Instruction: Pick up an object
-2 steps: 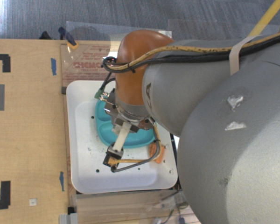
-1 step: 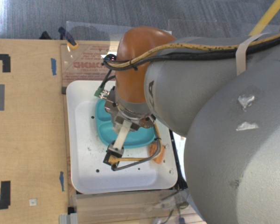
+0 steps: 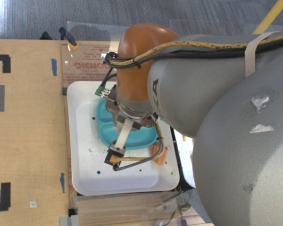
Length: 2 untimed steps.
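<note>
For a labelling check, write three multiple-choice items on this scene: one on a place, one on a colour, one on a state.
1. The teal dish lies: A) in the white bin; B) on a shelf; C) in a drawer.
2. The band above the wrist is: A) blue; B) orange; C) green.
3. The teal dish is: A) wholly in view; B) partly hidden by the arm; C) covered by a cloth.
Key: 1 A, the bin's white floor surrounds it; 2 B, it shows plainly orange; 3 B, the arm overlaps its upper right part.
</note>
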{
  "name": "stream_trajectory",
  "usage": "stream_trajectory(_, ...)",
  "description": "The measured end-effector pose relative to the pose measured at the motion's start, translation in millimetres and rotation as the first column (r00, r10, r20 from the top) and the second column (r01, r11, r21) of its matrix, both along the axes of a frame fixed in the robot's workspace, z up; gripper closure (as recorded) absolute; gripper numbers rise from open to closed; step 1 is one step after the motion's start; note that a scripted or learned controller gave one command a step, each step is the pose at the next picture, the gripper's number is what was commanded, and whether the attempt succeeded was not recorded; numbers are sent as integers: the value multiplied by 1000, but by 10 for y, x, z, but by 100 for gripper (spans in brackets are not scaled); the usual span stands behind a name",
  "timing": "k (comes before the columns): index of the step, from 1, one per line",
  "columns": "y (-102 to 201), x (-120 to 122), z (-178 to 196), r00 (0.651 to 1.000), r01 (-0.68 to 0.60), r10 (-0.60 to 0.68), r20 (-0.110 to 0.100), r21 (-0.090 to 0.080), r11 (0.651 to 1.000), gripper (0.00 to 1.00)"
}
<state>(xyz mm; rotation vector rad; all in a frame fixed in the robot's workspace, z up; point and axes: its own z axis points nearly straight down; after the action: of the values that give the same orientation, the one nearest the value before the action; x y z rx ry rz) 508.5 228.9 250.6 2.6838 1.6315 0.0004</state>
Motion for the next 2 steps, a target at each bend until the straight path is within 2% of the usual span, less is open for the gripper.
stream_trajectory(1,-46,51,-442,849,528,-528,-3,-1,849,100)
stream_trajectory(2,-39,64,-332,848,529,-529,0,4,848,100)
